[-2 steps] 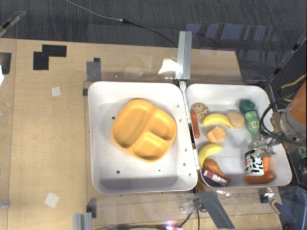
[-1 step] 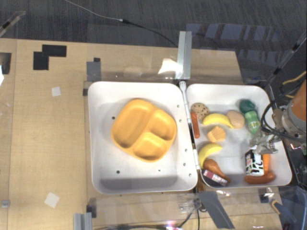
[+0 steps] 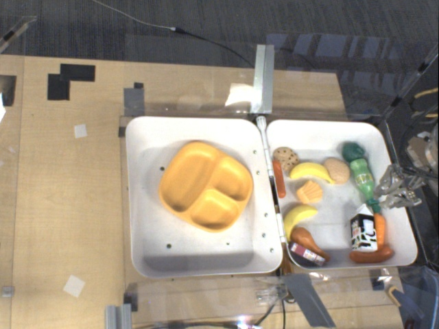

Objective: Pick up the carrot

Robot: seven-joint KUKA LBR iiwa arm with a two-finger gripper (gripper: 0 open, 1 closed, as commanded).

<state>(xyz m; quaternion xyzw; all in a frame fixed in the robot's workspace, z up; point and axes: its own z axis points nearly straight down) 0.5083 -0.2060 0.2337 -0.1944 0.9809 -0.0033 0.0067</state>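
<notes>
Camera view showed the gripper [image 3: 398, 189] at the right bin's [image 3: 322, 132] right edge, its fingers too blurred to tell whether spread or pressed together. The carrot [image 3: 380, 230] stood just beside a black can [image 3: 364, 233], near that bin's lower right corner, close below the gripper. A good pick probably meant dropping on the carrot's free side, clear of the can. That bin also held bananas [image 3: 310, 171], a cookie [image 3: 285, 157] and a green bottle [image 3: 361, 177]; the left bin [image 3: 147, 252] held a yellow divided plate [image 3: 204, 185].
</notes>
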